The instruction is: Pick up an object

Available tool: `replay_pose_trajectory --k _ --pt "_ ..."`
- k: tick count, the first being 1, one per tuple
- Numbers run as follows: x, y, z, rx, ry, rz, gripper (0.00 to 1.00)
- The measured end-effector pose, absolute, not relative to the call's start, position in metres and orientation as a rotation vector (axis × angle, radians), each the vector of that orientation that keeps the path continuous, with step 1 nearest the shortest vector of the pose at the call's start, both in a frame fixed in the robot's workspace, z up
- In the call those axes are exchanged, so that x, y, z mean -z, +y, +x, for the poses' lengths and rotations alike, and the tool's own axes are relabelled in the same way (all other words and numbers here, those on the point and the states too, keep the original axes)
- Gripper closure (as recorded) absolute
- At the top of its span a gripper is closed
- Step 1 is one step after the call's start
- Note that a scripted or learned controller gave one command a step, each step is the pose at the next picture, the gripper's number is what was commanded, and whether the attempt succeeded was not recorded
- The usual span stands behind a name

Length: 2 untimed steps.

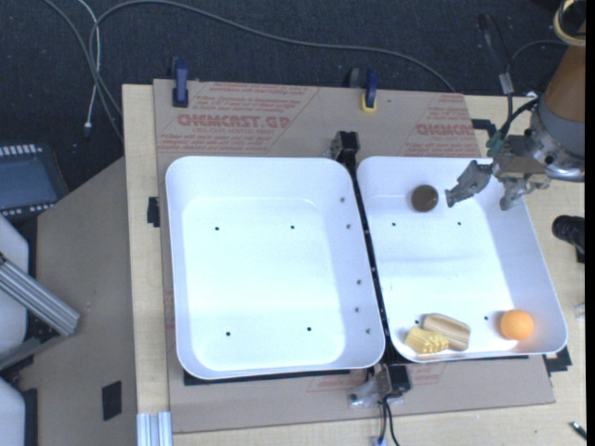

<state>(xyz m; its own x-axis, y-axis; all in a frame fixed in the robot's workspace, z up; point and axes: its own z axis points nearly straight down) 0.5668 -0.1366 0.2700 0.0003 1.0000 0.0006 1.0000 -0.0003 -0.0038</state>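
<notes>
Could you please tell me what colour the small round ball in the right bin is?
The ball is orange, in the camera view.

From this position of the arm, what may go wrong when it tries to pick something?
1. The brown disc looks flat, so the open gripper beside it may slide over it.
2. The orange ball lies near the bin wall and may roll away.
3. The two yellow pieces touch; both might lift together.

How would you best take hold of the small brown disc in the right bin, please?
Probably straight down from above, fingers closing across the rim of the brown disc. It lies flat and round on the right bin floor, apart from the walls, so any side suits. The gripper is open beside it.
</notes>
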Motion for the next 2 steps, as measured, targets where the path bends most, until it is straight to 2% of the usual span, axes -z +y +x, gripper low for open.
replay_pose_trajectory --k 1,2 --pt "-0.272 -0.136 0.568 0.001 -2.222 -2.221 0.00" --pt "-0.231 -0.136 0.569 -0.002 -2.220 -2.220 0.00"
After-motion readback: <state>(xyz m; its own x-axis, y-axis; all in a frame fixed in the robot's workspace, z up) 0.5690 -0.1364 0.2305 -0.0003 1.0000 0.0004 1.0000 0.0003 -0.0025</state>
